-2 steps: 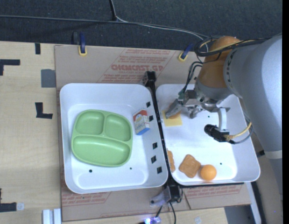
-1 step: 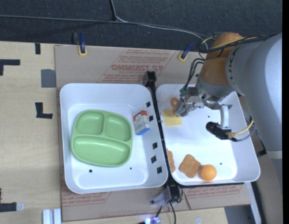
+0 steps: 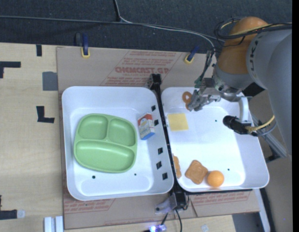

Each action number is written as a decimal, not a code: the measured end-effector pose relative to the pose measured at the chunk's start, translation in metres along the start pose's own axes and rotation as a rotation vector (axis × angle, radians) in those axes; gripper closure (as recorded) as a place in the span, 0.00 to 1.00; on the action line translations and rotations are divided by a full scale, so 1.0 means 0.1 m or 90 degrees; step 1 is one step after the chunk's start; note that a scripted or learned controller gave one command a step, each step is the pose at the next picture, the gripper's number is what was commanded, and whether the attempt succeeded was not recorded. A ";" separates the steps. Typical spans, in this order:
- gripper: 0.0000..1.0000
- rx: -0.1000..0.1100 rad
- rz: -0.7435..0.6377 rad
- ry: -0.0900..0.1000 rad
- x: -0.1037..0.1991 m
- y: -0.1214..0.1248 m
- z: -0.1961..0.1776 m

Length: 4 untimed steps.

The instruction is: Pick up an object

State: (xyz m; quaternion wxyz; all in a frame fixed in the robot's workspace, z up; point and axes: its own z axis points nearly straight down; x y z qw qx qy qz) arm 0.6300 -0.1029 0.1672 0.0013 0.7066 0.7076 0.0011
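Observation:
My gripper (image 3: 196,102) hangs low over the far left corner of the right bin (image 3: 246,153). A small brown pretzel-shaped piece (image 3: 187,98) lies just to its left, touching or nearly touching it. A yellow cheese slice (image 3: 178,122) lies flat a little nearer than the gripper. At the bin's near side sit a brown toast piece (image 3: 196,171) and an orange ball (image 3: 215,179). Another small brown item (image 3: 176,166) rests against the bin's left wall.
The left bin (image 3: 72,100) holds a green divided plate (image 3: 106,143) and a small red, white and blue carton (image 3: 146,126) by its right wall. A black part on the arm (image 3: 234,124) juts over the right bin. Clamps (image 3: 84,50) pin the cardboard at the back.

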 end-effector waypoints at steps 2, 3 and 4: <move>1.00 0.002 -0.003 0.001 0.45 0.04 -0.48; 1.00 0.003 -0.004 0.001 1.08 0.00 -0.54; 1.00 0.004 -0.004 0.001 1.62 -0.11 -0.56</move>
